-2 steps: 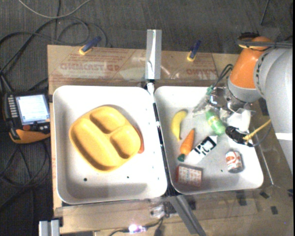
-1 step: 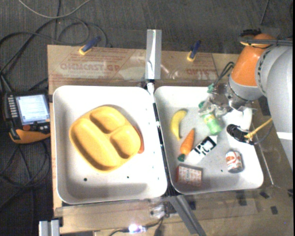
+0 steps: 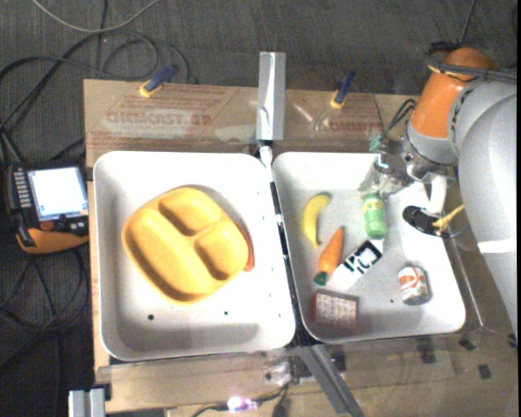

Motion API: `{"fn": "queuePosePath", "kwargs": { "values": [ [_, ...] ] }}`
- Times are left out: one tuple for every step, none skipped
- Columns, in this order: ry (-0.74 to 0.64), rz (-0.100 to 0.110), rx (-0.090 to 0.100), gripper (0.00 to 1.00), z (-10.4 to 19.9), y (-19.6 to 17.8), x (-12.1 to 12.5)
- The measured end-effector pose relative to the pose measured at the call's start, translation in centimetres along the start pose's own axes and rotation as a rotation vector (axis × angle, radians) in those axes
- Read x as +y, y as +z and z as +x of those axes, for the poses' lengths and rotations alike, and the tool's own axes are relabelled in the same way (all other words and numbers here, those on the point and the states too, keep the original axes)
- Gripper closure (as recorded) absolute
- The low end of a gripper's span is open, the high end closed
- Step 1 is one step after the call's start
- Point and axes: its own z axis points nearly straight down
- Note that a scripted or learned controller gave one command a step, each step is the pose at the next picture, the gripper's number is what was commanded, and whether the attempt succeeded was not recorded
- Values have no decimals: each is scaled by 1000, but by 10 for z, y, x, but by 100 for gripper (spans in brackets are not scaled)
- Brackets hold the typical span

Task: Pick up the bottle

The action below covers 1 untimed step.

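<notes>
Arm comes in from the right, over the right bin's far right corner. Left bin holds a yellow tray, tilted, wide white margin on all sides. Right bin is crowded: bottle, green, sits in the far half near the back wall, directly under the gripper. Gripper is just above the bottle's top; can't tell its state from this angle. Banana left of the bottle, small gap. Carrot and black-white box just in front of the bottle. Can near the right wall. Red packet near the front edge. Open floor is front-right only.
</notes>
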Motion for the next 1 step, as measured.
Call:
{"fn": "queuePosePath", "kwargs": {
  "values": [
    [-57, -9, 1, 100, 40, -113, -11]
  ]
}}
